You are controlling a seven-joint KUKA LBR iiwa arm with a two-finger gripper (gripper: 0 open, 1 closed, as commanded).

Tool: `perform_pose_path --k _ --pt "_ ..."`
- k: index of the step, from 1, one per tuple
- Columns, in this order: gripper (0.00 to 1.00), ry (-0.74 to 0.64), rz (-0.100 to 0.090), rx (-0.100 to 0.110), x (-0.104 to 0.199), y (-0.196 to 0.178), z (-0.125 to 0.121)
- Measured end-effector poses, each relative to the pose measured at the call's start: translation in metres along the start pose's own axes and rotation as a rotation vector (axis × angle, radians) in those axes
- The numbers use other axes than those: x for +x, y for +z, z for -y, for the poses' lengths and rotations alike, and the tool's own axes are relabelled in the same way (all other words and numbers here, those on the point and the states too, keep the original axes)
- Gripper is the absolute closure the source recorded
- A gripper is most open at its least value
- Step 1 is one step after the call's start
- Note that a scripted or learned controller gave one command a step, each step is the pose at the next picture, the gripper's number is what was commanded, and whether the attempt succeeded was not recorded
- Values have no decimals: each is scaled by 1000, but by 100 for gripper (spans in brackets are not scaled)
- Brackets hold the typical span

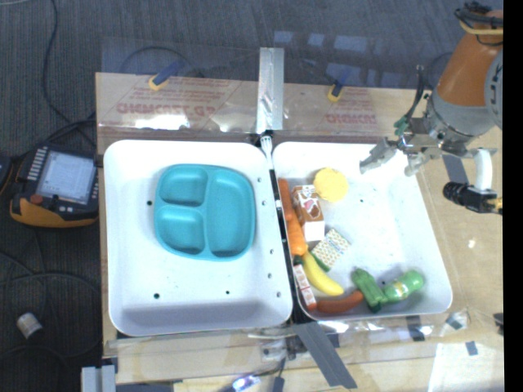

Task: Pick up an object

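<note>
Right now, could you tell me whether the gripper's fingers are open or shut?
Open. The gripper hovers over the right bin's far edge, its two fingers spread apart with nothing between them.

The arm reaches in from the right, its gripper (394,157) open over the far right corner of the right bin (409,227), holding nothing. Below it sits a yellow round piece (331,184), just beside a small printed box (310,203). Down the bin's left wall runs an orange carrot (292,223), then a banana (321,278), a red sausage (338,303) and green pieces (391,287) along the near edge. The left bin (131,292) holds a turquoise divided plate (204,211).
</note>
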State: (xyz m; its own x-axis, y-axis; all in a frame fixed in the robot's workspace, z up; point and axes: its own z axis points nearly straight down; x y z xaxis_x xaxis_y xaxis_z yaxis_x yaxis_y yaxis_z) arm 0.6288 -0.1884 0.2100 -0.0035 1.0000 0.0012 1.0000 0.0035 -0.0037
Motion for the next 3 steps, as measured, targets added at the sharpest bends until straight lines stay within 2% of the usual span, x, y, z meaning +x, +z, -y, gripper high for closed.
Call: perform_pose_path --k 1,2,3 --pt "0 0 3 -2 46 -102 1" --pt "0 45 4 1 70 -32 11" --pt "0 225 0 2 86 29 46"
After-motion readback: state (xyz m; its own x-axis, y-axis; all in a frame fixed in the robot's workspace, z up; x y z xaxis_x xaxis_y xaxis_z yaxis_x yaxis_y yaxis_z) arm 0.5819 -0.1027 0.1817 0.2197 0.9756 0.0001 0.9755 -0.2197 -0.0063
